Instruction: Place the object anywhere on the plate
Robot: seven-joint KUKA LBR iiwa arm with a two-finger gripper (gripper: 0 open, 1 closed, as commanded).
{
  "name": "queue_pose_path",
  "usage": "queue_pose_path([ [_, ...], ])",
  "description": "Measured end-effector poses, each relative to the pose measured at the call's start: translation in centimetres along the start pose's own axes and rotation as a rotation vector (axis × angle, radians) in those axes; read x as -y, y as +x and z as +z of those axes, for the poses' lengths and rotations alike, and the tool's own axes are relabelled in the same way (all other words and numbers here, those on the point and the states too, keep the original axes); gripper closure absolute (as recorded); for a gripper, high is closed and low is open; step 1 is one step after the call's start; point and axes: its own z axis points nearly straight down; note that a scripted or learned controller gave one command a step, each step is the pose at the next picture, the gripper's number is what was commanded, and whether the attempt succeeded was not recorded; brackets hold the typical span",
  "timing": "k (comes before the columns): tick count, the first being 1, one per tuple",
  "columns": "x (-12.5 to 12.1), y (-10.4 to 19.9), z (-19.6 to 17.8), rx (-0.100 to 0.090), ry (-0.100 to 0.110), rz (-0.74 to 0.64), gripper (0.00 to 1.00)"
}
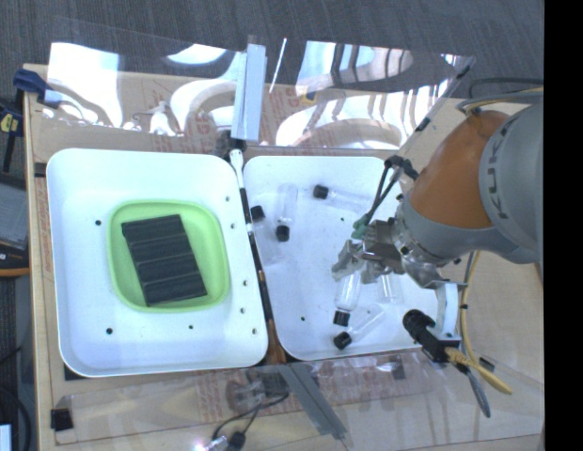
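Camera view from above shows two shallow white bins side by side on the tabletop (386, 412). The left bin (75, 327) carries a green plate (211, 252) with a dark ribbed block (164, 258) lying on it. The right bin (315, 336) holds several clear vials with black caps — one (344, 303) lies just below the arm's tool, another (362, 329) beside it, one (284, 209) stands nearer the divider, and loose black caps (321, 193) sit toward the far wall.

The arm (480, 186) reaches in from the right, and its pincer (359, 257) hangs low over the middle of the right bin, just above the nearest vial. Judging from this, the step in hand is the pick: the object to be moved appears to be one of the vials, and none is on the plate yet, so the task looks barely begun.

How far open the pincer stands cannot be told — the metal parts at its tip blur against the white floor and the glassy vial. Nothing can be seen clearly held by it; whether it touches the vial is also unclear.

The next move probably calls for a firm hold on a vial, a lift clear of the bin wall, and a carry across the divider to the plate, likely onto the block covering most of it. A clear round vial may slip or roll.
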Motion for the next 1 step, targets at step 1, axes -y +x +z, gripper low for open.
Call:
queue_pose_path([
  [1,0.00,0.00,0.00,0.000,0.000,0.000,0.00],
])
